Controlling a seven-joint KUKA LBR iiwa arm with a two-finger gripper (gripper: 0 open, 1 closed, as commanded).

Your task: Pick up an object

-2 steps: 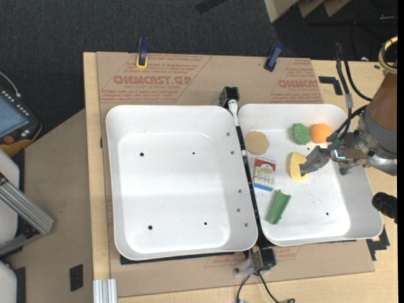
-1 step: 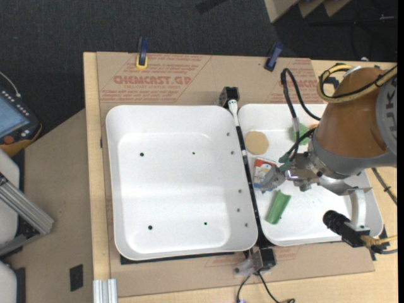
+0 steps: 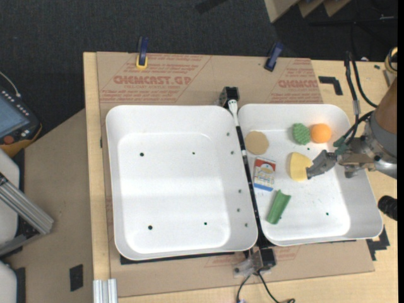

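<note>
Leftward, we list the tan disc [image 3: 257,142], card packet [image 3: 264,173], green block [image 3: 278,207]; then the yellow object [image 3: 299,166], right bin [image 3: 334,223], touching the pincer [image 3: 317,165], whose grip we cannot tell. Risk: a nudge, not a lift.

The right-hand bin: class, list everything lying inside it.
Inside the right-hand bin lie a tan disc, a small card packet, a green block, a yellow piece, a green knobbly ball and an orange ball. The gripper covers the yellow piece's right edge.
</note>
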